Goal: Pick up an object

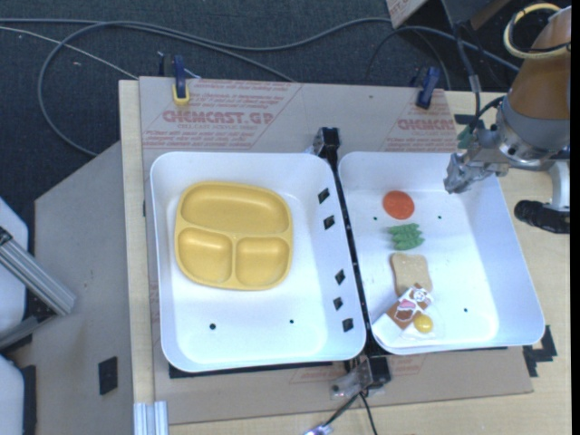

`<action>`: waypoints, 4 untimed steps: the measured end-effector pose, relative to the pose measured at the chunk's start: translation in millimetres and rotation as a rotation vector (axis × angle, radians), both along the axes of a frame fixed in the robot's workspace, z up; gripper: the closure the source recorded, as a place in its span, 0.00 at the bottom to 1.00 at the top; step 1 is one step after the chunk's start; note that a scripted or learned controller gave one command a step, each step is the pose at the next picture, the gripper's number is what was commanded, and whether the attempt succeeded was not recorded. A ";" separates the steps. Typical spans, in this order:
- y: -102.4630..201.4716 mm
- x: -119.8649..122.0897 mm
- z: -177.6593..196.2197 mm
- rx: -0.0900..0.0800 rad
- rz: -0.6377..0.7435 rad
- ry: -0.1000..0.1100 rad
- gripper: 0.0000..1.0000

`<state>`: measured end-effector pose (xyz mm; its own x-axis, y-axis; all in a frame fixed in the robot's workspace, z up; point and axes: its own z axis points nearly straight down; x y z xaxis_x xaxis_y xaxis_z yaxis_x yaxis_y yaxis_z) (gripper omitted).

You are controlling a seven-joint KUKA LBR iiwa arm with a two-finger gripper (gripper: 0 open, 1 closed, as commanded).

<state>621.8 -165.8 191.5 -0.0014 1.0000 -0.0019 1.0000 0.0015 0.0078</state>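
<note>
Hovering over the right white bin (507, 243), the gripper (460, 176) holds nothing (finger state: cannot tell). Next, I judge, it must descend onto the round red-orange toy slice (398, 205).

Arm (544, 80): grey body, broad orange band above the wrist, glossy. Wrist section below the band is grey metal, ring-shaped, with a lighter silver flange. Yellow cable (526, 16) loops over the top of the arm; dark cables run along it toward the wrist, with a small teal-green fitting at the wrist's side. Gripper (458, 178): small, silver-grey metal, boxy, blurred. A black rounded part sticks out low on the arm's side, next to a white piece.
</note>
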 end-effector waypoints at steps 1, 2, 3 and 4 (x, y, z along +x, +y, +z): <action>-5.4 8.1 48.6 0.000 -0.001 0.001 1.00; -5.4 9.1 102.6 0.000 0.000 0.002 1.00; 37.9 -10.0 102.3 0.004 0.003 0.010 1.00; 81.9 -22.0 95.7 0.004 0.003 0.011 1.00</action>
